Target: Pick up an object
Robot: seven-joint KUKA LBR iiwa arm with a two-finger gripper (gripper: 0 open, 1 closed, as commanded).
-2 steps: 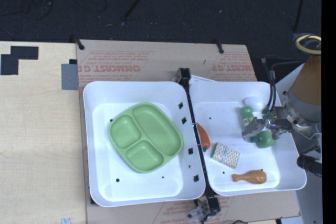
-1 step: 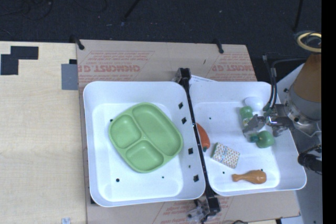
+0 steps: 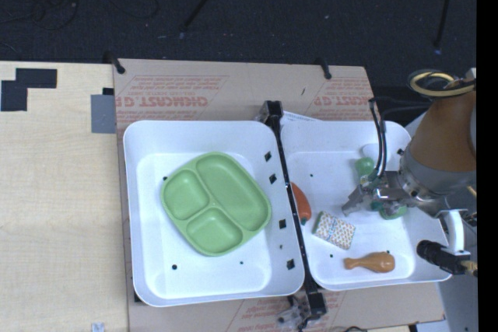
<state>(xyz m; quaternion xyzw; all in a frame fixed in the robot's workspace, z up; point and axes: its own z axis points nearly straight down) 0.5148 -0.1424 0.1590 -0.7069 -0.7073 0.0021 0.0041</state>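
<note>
The pincer (image 3: 379, 197) hangs low in the right-hand shallow white bin (image 3: 327, 167), toward its 3 o'clock side, and how far it stands open I cannot tell (its metal parts blur together from this slant, and nothing is plainly seen between them). A small green rounded object (image 3: 364, 166) sits just beside it at about 11 o'clock, near or touching the cable (image 3: 380, 138) that runs down to the wrist; a bit of teal-green also shows right at the pincer's own base, but whether that is a separate thing or part of the same one is unclear.

The other candidates lie further off. The small speckled white square packet (image 3: 334, 230) lies at about 8 o'clock from the pincer, tilted so its corners point up and down the bin. The tan drumstick-shaped toy (image 3: 371, 263) lies at about 6 o'clock, its long axis running roughly 9 to 3 o'clock with the thick end toward 3. An orange-red rounded piece (image 3: 300, 202) rests against the bin's dividing wall at 9 o'clock, well apart.

My judgement: the green object is the nearest pick, needing only a short shift toward 11 o'clock.

The grey arm (image 3: 442, 145) comes in from 3 o'clock, its bulky wrist bent downward over the bin. The left bin (image 3: 148, 167) holds a light green three-compartment plastic plate (image 3: 215, 203).
</note>
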